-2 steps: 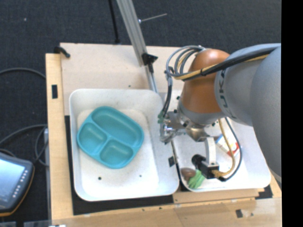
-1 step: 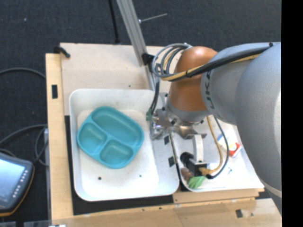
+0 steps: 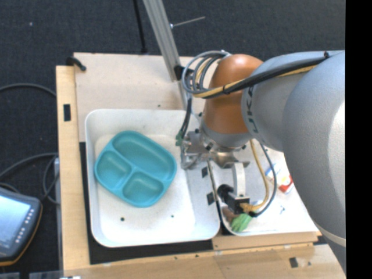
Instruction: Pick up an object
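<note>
The sectioned plate (image 3: 135, 167) is turquoise, the left bin (image 3: 145, 225) and right bin (image 3: 290, 211) white, the worktop (image 3: 122, 86) pale beige, a small object (image 3: 240, 222) green, and the arm (image 3: 308, 115) grey with an orange band (image 3: 229, 97).

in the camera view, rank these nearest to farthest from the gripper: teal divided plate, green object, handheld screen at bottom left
From the gripper, above where the two bins meet:
1. Teal divided plate, in the view's left bin, right beside the gripper.
2. Green object, in the view's right bin, at its near corner.
3. Handheld screen, off the bench, far bottom left.
</note>
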You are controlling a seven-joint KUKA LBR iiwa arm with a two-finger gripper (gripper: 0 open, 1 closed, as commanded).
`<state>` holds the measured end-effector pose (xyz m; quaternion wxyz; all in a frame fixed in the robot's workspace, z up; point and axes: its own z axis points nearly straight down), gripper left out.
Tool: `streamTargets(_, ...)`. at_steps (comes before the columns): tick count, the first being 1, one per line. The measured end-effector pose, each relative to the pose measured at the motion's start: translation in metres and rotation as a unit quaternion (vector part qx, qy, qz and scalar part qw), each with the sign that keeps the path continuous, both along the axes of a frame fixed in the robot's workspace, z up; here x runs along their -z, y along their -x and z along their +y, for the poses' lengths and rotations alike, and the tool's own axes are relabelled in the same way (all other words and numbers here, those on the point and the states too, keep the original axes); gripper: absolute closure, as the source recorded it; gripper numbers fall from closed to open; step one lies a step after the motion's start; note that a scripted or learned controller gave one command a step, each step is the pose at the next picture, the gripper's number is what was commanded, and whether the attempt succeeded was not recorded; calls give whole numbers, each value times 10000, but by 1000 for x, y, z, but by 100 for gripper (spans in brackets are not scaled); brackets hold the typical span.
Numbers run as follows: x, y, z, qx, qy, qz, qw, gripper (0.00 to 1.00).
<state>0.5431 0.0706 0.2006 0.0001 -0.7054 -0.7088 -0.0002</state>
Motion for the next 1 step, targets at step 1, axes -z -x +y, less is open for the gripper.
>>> streamTargets(1, -111, -3, -14, 2, -1, -46, 10000, 100)
